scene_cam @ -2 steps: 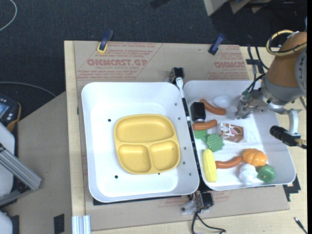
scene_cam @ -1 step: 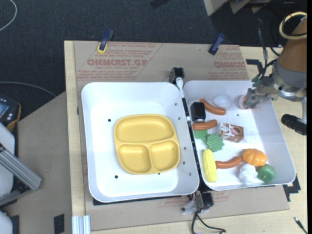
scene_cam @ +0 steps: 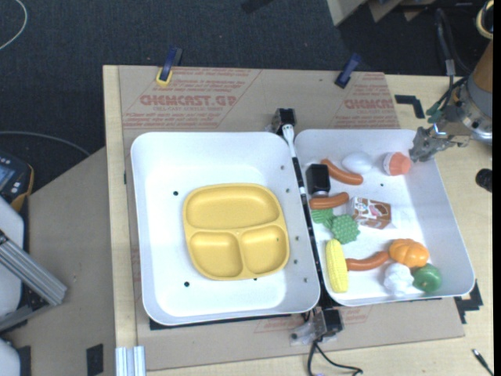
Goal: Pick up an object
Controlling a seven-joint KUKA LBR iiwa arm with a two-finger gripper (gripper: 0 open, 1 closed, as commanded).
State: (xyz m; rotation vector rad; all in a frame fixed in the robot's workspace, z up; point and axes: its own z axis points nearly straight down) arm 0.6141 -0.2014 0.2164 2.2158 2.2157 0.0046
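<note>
The toy foods lie in the right bin [scene_cam: 450, 210]: sausages, a corn cob [scene_cam: 336, 264], an orange pepper [scene_cam: 409, 251]. At its two o'clock corner hangs the pincer [scene_cam: 423, 144], state unclear, just beside a red-and-white piece [scene_cam: 397, 163]. The left bin [scene_cam: 149, 210] holds a yellow tray [scene_cam: 234, 231].

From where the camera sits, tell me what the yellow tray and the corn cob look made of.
Yellow tray: likely moulded plastic, smooth with a soft sheen and rounded compartment walls. Corn cob: probably toy plastic, uniform bright yellow; its surface is too small to judge.
</note>
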